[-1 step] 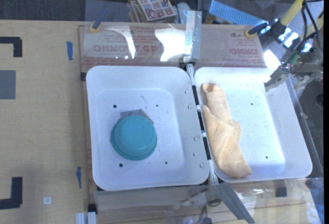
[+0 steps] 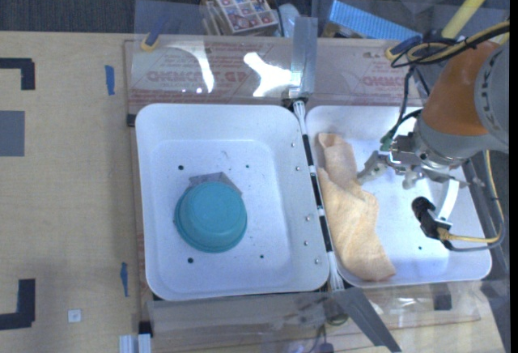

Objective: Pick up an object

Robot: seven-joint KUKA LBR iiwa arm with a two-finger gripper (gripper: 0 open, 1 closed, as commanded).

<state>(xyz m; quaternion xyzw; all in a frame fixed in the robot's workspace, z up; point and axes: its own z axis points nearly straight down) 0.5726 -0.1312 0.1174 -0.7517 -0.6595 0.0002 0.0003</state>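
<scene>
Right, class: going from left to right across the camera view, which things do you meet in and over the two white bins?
Teal bowl in the left bin → tan cloth in the right bin → gripper above the right bin.

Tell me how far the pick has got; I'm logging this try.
Done: the claw is down in the right bin, beside the tan cloth. In hand: nothing visibly held. Left: grasping and lifting something; the teal bowl sits untouched in the left bin.
</scene>
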